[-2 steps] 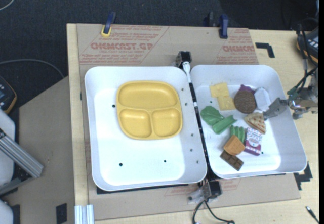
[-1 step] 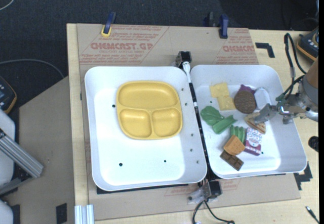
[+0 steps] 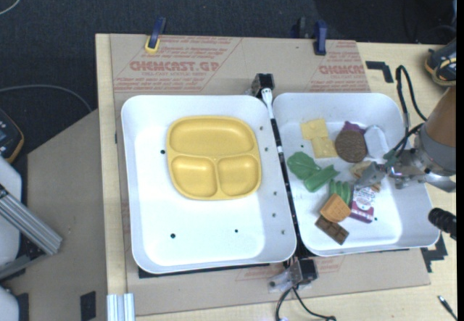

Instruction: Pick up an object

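Toys sit jumbled in the right bin (image 3: 319, 236): flat brown cookie (image 3: 351, 144) at 12 o'clock, pale cheese slab (image 3: 317, 135) beside it, glossy green leaf (image 3: 307, 169) at 9, waffle piece (image 3: 335, 209) at 6. Gripper (image 3: 375, 171) low at 3 o'clock; can't tell its opening. Left bin (image 3: 145, 232) w/ smooth yellow 3-compartment tray (image 3: 214, 156).

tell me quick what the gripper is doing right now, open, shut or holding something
gripper: low in the right bin among the toy food pieces; whether it grips anything cannot be told.
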